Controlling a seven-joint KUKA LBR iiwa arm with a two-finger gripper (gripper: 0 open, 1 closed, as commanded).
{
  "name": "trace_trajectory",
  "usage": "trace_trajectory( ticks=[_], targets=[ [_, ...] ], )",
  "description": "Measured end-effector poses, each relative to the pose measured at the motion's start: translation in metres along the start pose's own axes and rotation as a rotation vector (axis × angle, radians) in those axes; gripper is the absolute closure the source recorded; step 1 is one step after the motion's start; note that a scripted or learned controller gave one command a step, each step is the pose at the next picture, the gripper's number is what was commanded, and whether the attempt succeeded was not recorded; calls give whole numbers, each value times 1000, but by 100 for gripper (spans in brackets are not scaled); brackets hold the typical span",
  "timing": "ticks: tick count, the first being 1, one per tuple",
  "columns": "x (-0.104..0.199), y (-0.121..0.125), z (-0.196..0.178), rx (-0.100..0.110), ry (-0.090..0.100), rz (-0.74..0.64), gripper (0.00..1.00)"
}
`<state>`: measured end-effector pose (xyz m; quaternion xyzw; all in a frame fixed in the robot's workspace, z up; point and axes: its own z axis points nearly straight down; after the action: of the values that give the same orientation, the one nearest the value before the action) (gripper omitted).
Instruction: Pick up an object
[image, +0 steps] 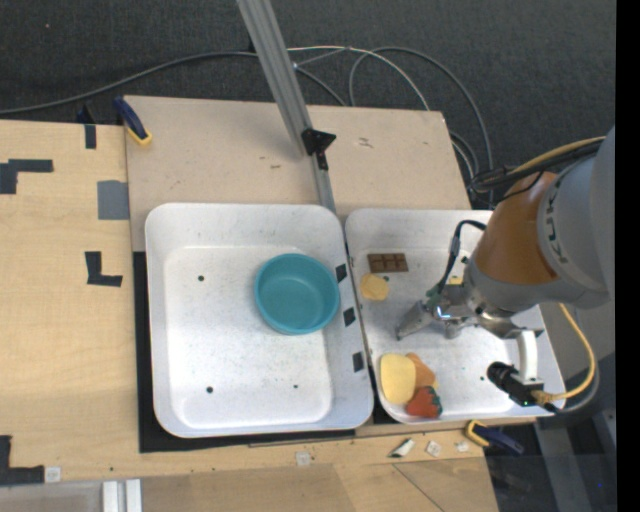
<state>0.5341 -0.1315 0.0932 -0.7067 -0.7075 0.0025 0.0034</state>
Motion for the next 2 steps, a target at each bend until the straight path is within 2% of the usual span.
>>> trace_trajectory(
  ticks=[1, 2],
  targets=[
    [1, 1, -13, -4, 0, -1, 100],
    [-6, 8, -62, -11, -2, 0, 100]
  ],
)
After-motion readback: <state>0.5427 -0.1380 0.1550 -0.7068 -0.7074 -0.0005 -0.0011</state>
